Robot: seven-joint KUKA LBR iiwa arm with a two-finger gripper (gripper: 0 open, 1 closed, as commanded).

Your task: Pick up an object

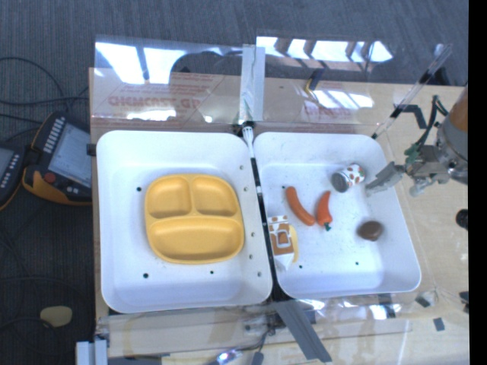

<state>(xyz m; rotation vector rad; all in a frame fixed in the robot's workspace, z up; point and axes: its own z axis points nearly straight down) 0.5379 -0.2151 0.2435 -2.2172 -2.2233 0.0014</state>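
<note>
The right bin point(396, 276) holds several small items. An orange sausage-shaped piece point(299, 205) and a red chili pepper point(325, 208) lie near its middle. Toward the back right, a small white cup with red spots point(347, 178) lies on its side. A brown round lump point(370, 230) sits at the right, and a yellow and white carton piece point(282, 238) rests against the left wall. My gripper point(389, 176) hangs over the bin's right rim, just right of the spotted cup and above the brown lump, with nothing seen in it.
The left bin point(114, 280) carries a yellow divided plate point(195, 217). A clear plastic sheet point(190, 82) stands behind both bins. A yellow pendant point(57, 162) and cables lie on the floor at left. Cables and fittings crowd the arm's wrist point(437, 154).
</note>
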